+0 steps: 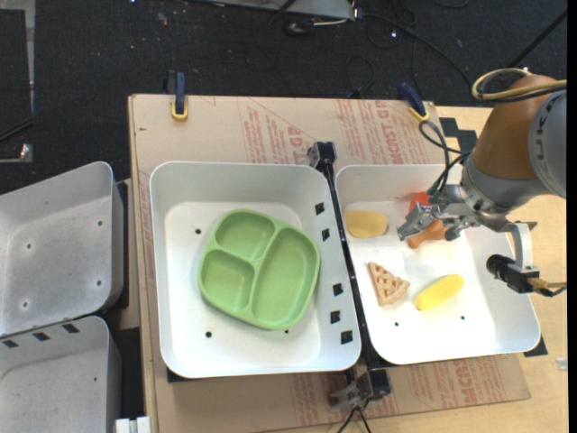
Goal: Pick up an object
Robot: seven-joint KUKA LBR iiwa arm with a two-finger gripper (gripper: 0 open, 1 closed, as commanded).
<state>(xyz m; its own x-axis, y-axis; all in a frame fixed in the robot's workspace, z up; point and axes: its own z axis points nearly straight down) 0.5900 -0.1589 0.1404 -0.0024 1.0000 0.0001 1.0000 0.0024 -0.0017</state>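
I am reaching in from three o'clock over the right bin (505,332), my claw (431,222) hanging low near the bin's twelve o'clock side. Something orange (424,229) is sitting right at my fingers — whether I am gripping it or only touching it, I cannot tell, nor how wide the claw is standing. A round yellow piece (366,223) is lying just at nine o'clock of the claw. Toward six o'clock a waffle wedge (388,284) and a yellow lump (439,291) are lying side by side. The left bin (180,206) is holding a green divided plate (260,268).
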